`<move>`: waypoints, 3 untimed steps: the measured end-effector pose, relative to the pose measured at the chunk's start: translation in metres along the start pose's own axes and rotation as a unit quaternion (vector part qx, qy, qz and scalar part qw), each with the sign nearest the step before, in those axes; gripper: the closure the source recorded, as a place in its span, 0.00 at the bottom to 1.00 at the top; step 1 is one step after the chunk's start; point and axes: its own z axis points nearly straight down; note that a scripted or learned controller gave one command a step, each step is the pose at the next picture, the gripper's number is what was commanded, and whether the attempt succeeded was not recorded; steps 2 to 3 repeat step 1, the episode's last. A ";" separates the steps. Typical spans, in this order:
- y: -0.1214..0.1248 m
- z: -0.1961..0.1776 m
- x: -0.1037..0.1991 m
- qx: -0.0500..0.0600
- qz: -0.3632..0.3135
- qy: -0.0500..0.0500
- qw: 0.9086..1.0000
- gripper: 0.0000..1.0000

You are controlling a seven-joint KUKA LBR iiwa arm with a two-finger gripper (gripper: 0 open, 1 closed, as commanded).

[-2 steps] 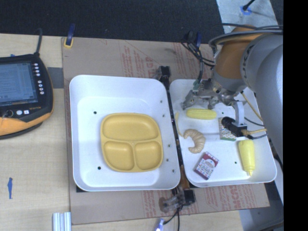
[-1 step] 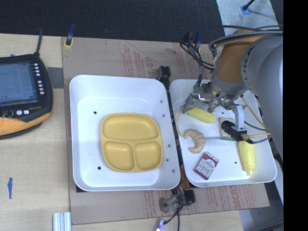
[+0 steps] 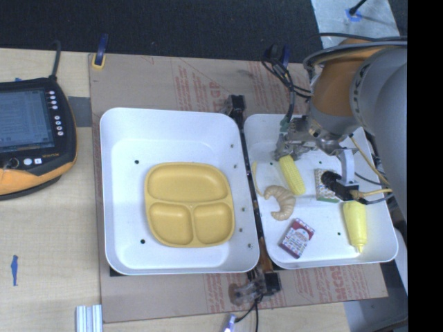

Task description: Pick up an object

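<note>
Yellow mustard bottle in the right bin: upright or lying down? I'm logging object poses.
Lying down. The mustard bottle rests on its side on the right bin floor, nozzle pointing toward the near edge.

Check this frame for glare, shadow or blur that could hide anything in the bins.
Camera view: even lighting, the left bin floor bright but not blown out; the yellow tray is crisp. The arm's wrist looms large and soft-edged, shading the right bin's upper part, where the gripper above the corn cob is hard to read.
</note>
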 end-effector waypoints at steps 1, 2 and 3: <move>-0.050 -0.090 0.076 -0.002 -0.002 0.001 1.000 1.00; -0.050 -0.090 0.076 -0.002 -0.002 0.001 1.000 1.00; -0.050 -0.090 0.076 -0.002 -0.002 0.001 1.000 1.00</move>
